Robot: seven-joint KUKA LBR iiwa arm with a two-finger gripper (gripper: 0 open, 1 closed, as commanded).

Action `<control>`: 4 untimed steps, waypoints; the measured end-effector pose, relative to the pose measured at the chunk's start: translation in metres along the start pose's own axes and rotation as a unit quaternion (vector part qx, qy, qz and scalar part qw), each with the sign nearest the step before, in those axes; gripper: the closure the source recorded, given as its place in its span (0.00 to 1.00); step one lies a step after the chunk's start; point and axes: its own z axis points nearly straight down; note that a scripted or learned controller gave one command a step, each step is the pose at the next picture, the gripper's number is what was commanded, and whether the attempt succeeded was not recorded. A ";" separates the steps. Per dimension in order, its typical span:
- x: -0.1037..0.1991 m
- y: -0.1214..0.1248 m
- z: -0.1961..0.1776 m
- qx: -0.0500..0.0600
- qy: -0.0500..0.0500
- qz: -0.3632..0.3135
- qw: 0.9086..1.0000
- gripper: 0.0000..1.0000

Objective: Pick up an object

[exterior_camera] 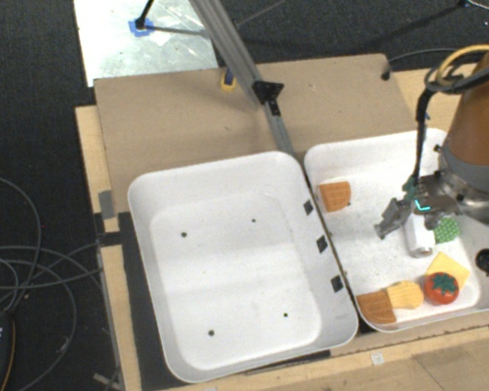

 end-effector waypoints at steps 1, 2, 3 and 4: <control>0.000 0.001 -0.002 -0.002 0.000 0.001 1.000 0.00; -0.002 -0.001 0.061 0.001 0.000 0.002 1.000 0.00; -0.006 0.004 0.121 0.001 0.000 0.002 1.000 0.00; -0.005 0.005 0.130 -0.001 0.000 0.002 1.000 0.00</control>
